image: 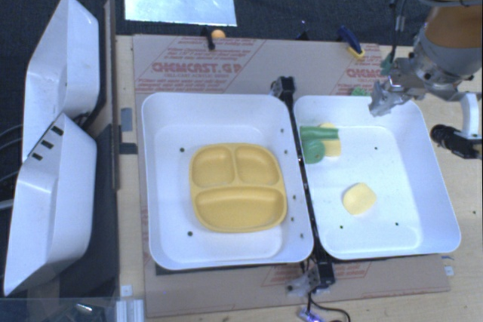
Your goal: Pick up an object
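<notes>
A grey robot arm (453, 19) with an orange band reached in from the right and hung over the far right corner of the right-hand bin (423, 230), one of two shallow white bins sitting side by side on a tan surface (226, 60) printed with red lettering. Its claw (379, 103) hovered just above the bin's far rim; whether it was apart or together could not be told from this angle, and nothing was seen gripped in it.

Inside the right bin lay three small items. A green object (315, 143) rested against the bin's left wall, touching a small yellow piece (330, 139) just beside it on the right. A pale yellow, rounded block (359, 198) lay apart from them, nearer the middle of the bin and toward the near side. All three were well clear of the claw.

The left bin (166, 132) carried a yellow divided plate (238, 187) with three compartments, lying flat near its centre.

Beyond the bins, a small orange ball (218, 34) sat at the far edge of the surface, and a blue-and-yellow clamp (351, 41) lay farther to the right along it.
</notes>
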You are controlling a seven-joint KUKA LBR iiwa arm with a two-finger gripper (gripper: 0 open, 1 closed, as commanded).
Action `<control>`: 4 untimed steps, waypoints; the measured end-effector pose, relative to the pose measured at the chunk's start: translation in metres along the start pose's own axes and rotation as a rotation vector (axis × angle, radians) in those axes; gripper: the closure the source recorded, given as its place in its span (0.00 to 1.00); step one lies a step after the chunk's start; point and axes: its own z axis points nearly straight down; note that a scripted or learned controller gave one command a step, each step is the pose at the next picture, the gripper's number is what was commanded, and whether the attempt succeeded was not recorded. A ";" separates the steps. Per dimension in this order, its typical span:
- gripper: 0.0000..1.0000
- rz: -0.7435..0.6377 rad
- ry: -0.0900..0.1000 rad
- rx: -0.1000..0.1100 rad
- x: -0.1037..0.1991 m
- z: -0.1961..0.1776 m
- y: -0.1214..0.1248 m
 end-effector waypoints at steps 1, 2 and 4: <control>1.00 0.001 0.000 0.001 0.041 0.006 -0.009; 1.00 -0.001 0.000 0.000 0.094 0.006 -0.015; 1.00 0.000 0.000 0.001 0.196 0.027 -0.014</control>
